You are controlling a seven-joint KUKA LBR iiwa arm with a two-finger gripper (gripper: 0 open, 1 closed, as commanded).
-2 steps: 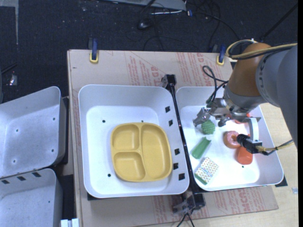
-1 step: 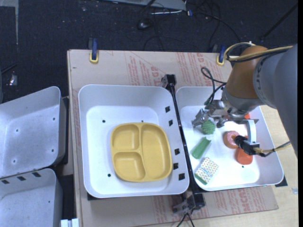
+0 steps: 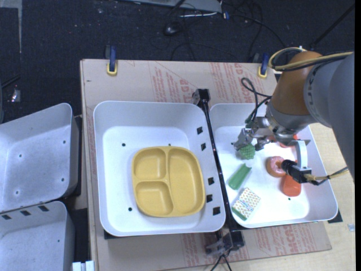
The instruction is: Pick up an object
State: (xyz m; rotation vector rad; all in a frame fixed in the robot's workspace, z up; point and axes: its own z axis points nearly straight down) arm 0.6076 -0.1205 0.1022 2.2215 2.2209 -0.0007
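Note:
My gripper (image 3: 249, 141) is low in the right bin (image 3: 321, 208), near its back left. A small bumpy green object (image 3: 246, 151) lies directly under the gripper tip, touching or nearly touching it. A long green piece (image 3: 239, 176) lies just in front of that. A white packet with green print (image 3: 246, 202) sits near the bin's front. A pink ring (image 3: 275, 166) and an orange-red object (image 3: 291, 187) lie to the right, partly behind a black cable end.
The left bin (image 3: 113, 151) holds a yellow divided plate (image 3: 168, 180). The black divider (image 3: 213, 157) between the bins runs close to the left of the gripper. The grey arm with its orange band (image 3: 293, 83) comes in over the right bin's back right corner.

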